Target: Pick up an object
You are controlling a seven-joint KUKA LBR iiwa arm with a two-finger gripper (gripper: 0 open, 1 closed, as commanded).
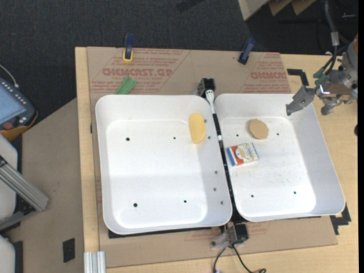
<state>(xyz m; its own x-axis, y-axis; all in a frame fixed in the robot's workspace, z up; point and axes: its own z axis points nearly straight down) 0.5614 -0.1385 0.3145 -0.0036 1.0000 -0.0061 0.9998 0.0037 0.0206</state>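
two shallow white plastic bins sit side by side on a brown cardboard sheet (170, 67) with red letters printed on it. the sheet lies on a light wooden bench (57, 169).

the left white bin (114, 169) has one thing in it: a long yellow soft-looking piece (197, 128), shaped a bit like a small banana. it lies in the top right part of that bin, close to the wall next to the other bin.

the right white bin (318, 169) has two things in it. a round tan flat piece like a cookie (259, 129) lies in the top left part. just below it and a little to the left is a small flat box with red, white and blue colours (243, 153). the box is near the cookie shape but not touching it.

the grey robot gripper (300, 101) is at the top right corner of the right bin, over its rim. it is well apart from the cookie shape and the box. nothing is between its fingers. i cannot tell if it is apart or together, because it is small and dark here.

a blue clamp (247, 50) and a yellow and blue clamp (128, 49) grip the top edge of the cardboard. a small green strip (125, 85) lies on the cardboard above the left bin.
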